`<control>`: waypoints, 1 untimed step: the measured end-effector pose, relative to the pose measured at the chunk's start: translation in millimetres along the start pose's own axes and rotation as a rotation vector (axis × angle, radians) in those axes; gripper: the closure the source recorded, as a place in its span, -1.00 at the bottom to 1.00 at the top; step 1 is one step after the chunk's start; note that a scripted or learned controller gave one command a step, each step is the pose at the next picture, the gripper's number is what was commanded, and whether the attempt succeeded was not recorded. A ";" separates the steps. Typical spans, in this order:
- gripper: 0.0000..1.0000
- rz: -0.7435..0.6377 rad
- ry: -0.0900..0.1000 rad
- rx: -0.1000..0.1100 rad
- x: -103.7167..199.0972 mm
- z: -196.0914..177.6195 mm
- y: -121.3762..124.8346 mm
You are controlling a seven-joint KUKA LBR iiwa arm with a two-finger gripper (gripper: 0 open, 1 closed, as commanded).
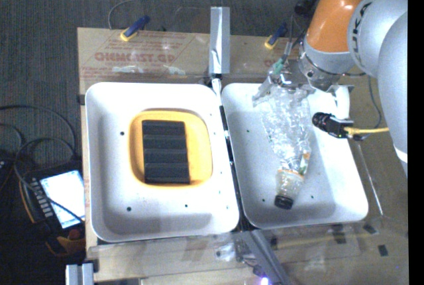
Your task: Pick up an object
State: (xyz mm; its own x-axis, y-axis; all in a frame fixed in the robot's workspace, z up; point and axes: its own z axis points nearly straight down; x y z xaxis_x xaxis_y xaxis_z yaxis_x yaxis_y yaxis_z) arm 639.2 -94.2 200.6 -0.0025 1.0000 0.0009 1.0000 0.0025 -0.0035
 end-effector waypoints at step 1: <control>-1.00 -0.191 -0.001 -0.001 -51.1 34.2 -56.6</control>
State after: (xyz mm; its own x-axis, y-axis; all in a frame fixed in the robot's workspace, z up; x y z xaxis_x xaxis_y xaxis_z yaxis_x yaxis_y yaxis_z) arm 582.5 -145.4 166.5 -0.1923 0.9813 0.0004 0.9813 0.1923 -0.0022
